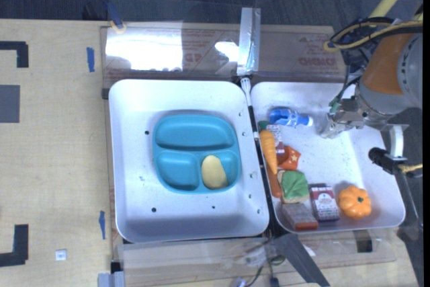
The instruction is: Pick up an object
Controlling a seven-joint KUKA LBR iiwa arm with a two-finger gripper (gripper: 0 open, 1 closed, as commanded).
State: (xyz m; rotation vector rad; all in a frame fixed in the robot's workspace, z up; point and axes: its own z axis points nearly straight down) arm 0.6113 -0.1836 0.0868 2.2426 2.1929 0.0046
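Observation:
The right bin (376,144) holds a blue and white bottle (289,119) lying on its side, a carrot (269,151), a red-orange packet (290,156), a green toy (293,185), a red box (325,203), a clear-topped box (299,215) and a small orange pumpkin (355,201). My gripper (334,126) hangs low over the bin's upper part, just right of the bottle and apart from it. Nothing shows in its grasp. The arm's orange band (386,67) is above it at the right.
The left bin (127,144) bears a blue divided tray (195,148) with a yellow potato-like piece (213,171) in its lower right compartment. A clear plastic wall (175,44) stands behind the bins. Yellow and black cables (356,33) loop near the arm.

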